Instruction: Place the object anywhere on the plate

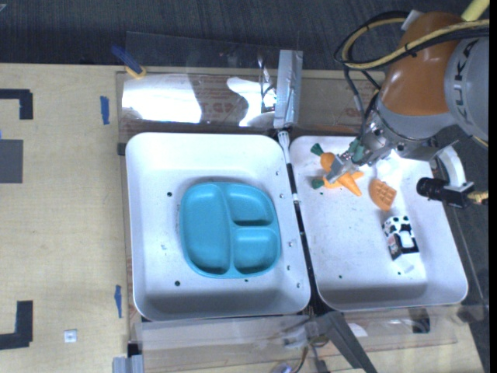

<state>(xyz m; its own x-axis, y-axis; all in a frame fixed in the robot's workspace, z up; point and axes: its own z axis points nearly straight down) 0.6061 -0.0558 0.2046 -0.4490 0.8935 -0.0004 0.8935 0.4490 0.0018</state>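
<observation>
Two shallow white plastic bins sit side by side on the bench: left bin (147, 231) and right bin (443, 282). One turquoise plastic plate w/ three compartments (229, 228) lies flat near the middle of the left bin, nothing on it.

Right bin holds 3–4 small items, all toward its far half and right side:
- 1 orange carrot-shaped toy w/ green top (351, 181), near the far-left corner, lying flat.
- 1 more orange/green bit (324, 159) just beside it, closer to the far edge; can't tell if it's a separate piece or part of the same toy.
- 1 orange ridged wedge-shaped piece (383, 193), just right of the carrot, apart from it.
- 1 black-and-white cow-patterned block (401, 235), near the right edge, mid-depth, well apart from the rest.

One grey arm w/ orange band (419, 76) reaches in over the far-right corner of the right bin. Its two-finger gripper (347, 164) is down at the carrot cluster, touching or just above it. Jaw state: can't tell — fingers too small and blurred against the toys, and no item is clearly seen betw. them.

Bin wall betw. the two bins stands betw. the toys and the plate.
</observation>
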